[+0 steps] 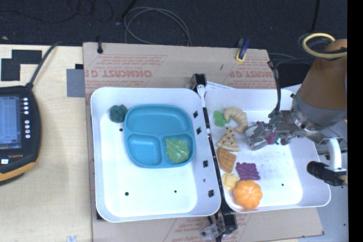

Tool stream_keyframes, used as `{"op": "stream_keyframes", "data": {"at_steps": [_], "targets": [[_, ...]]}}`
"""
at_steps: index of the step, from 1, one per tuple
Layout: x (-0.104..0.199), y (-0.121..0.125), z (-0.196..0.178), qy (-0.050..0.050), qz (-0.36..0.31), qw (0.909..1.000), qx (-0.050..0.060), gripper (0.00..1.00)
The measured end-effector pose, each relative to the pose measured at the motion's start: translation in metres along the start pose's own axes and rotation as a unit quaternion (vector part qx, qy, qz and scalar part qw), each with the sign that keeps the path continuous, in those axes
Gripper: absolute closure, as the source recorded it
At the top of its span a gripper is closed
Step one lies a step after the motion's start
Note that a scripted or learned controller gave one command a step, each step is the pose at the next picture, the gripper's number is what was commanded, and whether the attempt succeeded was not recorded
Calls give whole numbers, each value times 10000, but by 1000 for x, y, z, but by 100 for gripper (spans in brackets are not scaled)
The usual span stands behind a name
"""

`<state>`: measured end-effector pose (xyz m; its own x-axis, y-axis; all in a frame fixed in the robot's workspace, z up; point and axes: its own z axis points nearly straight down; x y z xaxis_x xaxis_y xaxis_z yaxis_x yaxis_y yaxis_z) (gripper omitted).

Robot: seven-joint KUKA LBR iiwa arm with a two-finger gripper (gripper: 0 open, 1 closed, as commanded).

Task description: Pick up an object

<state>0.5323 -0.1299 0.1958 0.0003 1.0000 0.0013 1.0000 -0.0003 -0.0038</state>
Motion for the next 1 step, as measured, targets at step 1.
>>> {"op": "stream_keyframes", "data": {"at_steps": [1], "targets": [[39, 50, 111, 11, -15, 10000, -31, 0]]}}
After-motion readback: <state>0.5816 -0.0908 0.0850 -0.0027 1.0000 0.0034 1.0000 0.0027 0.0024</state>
